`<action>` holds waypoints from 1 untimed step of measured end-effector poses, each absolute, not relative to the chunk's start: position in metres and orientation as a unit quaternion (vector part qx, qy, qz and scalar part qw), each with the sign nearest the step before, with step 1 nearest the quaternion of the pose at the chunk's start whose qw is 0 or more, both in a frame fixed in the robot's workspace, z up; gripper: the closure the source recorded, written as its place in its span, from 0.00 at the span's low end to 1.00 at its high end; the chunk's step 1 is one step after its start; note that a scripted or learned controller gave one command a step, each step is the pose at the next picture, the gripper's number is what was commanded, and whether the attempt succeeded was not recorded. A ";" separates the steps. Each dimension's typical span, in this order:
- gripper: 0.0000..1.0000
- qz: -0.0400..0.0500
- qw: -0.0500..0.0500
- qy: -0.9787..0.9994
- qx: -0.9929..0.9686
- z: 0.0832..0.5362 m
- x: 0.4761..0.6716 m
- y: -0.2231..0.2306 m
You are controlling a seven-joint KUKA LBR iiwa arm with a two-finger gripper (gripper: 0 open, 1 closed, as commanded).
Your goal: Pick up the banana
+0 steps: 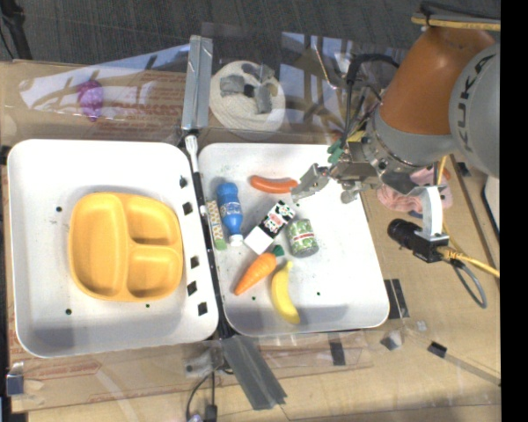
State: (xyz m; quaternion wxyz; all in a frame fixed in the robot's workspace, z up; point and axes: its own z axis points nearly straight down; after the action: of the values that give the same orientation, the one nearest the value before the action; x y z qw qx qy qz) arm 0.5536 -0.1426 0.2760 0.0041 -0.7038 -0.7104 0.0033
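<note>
camera view | banana [284, 294]: right bin [370, 262], near its front edge, just beside carrot [256, 271] | long axis roughly 12-to-6, slight curve | gripper [327, 183]: over the bin's back part, near sausage [273, 183]; whether open or closed cannot be told | banana lies at about 7 o'clock from gripper, well apart, can [301, 236] between.

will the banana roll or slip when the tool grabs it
The banana is curved and lies flat, so it probably won't roll, though it may pivot. Its smooth skin looks slippery. The carrot sits close by and could get nudged.
</note>
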 end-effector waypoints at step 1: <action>0.00 0.002 0.005 -0.759 -0.651 0.171 0.476 -0.156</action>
State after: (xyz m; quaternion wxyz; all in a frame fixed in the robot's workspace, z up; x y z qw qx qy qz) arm 0.4763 -0.1556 0.1711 0.0049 -0.6505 -0.7595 0.0022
